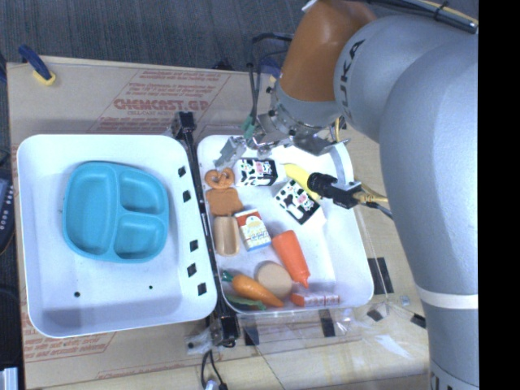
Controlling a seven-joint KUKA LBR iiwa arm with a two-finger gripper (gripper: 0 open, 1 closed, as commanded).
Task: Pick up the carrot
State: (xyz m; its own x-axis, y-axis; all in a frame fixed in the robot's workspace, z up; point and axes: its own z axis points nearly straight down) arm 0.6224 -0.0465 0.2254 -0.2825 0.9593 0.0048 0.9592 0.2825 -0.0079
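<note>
Carrot (256,291) lies at the near edge of the right bin (355,242), toward its near-left corner, its long axis running along that edge with the green top pointing left. Your hand (252,142) hangs over the bin's far-left corner, so the carrot sits almost straight toward you from it, past the other toys. You cannot tell its grip state.

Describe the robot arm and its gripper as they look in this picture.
The arm is bulky, with smooth rounded grey casings, and a broad orange band sits above the wrist. Part of dark lettering runs along the grey shell beside the band. Black cables run over the top of the arm. The gripper is a small cluster of bare metal parts with thin wires around it.
</note>
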